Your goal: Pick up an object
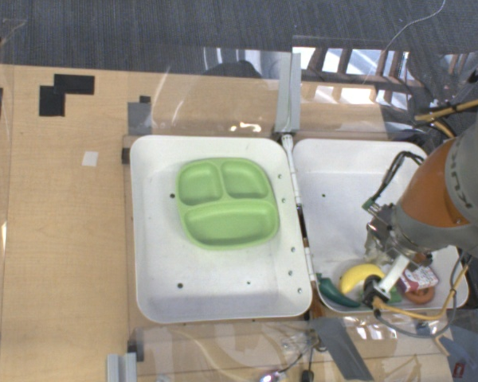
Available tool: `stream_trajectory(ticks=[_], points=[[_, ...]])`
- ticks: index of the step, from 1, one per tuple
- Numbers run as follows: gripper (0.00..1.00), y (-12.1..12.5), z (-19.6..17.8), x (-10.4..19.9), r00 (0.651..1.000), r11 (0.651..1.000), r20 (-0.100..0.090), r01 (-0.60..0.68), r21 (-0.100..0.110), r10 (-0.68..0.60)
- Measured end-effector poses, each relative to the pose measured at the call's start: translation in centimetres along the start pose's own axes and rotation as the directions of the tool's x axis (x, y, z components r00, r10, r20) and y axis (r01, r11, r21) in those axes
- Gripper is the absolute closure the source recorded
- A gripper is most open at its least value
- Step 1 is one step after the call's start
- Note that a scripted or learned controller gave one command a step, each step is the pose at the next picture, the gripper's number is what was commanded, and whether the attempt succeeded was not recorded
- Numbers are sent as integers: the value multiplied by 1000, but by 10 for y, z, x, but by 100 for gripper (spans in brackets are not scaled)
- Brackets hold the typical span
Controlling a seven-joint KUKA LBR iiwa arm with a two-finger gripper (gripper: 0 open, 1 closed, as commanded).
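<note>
Camera view puts the gripper (380,285) low beside the banana (358,278); you cannot tell its opening, and the crowded corner may spoil your grasp.

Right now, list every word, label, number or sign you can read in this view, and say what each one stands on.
None can be read.
Red-and-white packet by the gripper: it may carry print, too small and blurred to read.
Black blocks on the bench: plain shapes, no letters.
Green divided plate in the left bin: no marking visible.
Yellow banana in the right bin: no sticker visible.
</note>
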State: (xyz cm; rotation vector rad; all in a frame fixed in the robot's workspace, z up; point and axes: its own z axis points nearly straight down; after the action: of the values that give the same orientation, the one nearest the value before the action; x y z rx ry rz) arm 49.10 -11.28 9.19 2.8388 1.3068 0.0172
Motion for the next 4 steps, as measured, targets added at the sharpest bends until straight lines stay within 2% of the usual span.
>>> stream_trajectory(ticks=[1,2,3,4], points=[[100,18,0,-16,989,989,-12,147,6,-147],[100,25,-175,-10,973,973,-1,229,18,-229],[100,42,2,-17,959,959,-6,283,9,-283],[100,-6,-136,7,994,994,2,110,20,-110]])
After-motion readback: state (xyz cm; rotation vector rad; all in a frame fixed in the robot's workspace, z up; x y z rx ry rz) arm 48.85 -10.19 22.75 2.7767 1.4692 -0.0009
